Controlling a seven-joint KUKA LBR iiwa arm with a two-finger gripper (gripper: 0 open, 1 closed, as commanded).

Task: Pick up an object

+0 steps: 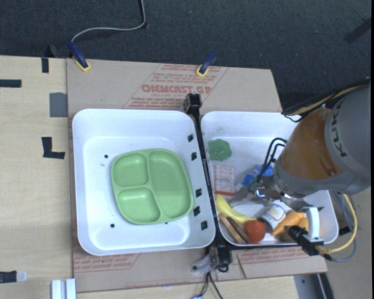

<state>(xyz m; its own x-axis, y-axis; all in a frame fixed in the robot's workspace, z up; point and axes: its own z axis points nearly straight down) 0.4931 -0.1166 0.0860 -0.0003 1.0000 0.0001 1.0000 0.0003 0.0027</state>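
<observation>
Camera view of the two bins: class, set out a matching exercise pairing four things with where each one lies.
Things:
1. green divided plate
2. banana
3. red ball
4. green lump

Places:
A. right bin, far end, by the divider
B. left bin, middle
C. right bin, near edge
D. right bin, near left, beside the divider

Pairs: 1-B, 2-D, 3-C, 4-A

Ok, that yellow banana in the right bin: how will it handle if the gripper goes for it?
The banana looks curved and smooth, so it may twist or slip between fingers. It probably is light toy plastic. It lies against the red tomato-like ball, so pushing it would likely set that rolling.
</observation>
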